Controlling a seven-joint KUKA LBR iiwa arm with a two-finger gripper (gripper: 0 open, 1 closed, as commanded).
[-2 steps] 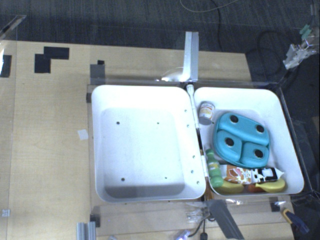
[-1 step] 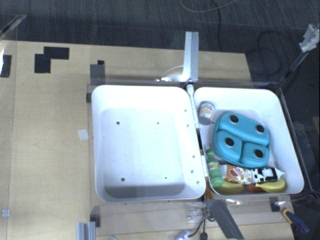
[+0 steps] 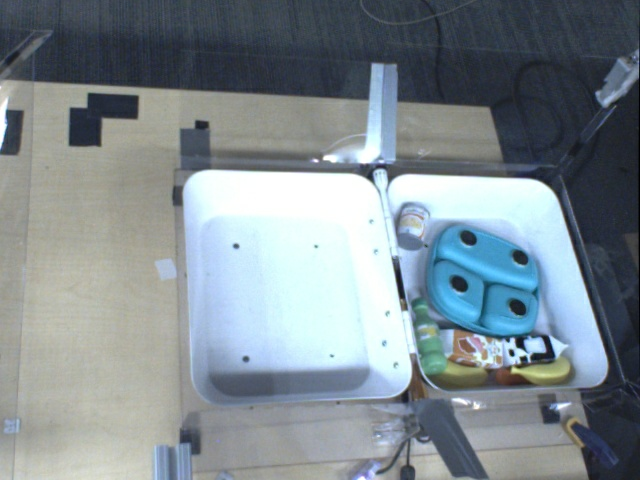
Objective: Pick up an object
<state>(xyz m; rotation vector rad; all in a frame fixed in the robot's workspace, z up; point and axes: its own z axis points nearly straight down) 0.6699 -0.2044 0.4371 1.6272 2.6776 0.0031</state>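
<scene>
Two white bins (image 3: 200, 268); one teal tray (image 3: 483, 280), one jar (image 3: 411, 224), perhaps two bananas (image 3: 545, 372).

lab test bench | two white bins (image 3: 285, 193) on wooden bench (image 3: 90, 298) | black markers (image 3: 100, 116) far left | loose cable (image 3: 420, 3) on grey carpet

Smooth white plastic bins (image 3: 200, 298) on a matt wooden bench (image 3: 90, 298); glossy teal plastic tray (image 3: 483, 280).

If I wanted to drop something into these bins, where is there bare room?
The left bin offers bare floor wall to wall. In the right bin, bare floor runs along the far wall and right wall. Its middle holds the blue tray; the near edge is crowded with a yellow banana, a green bottle and packets.
</scene>
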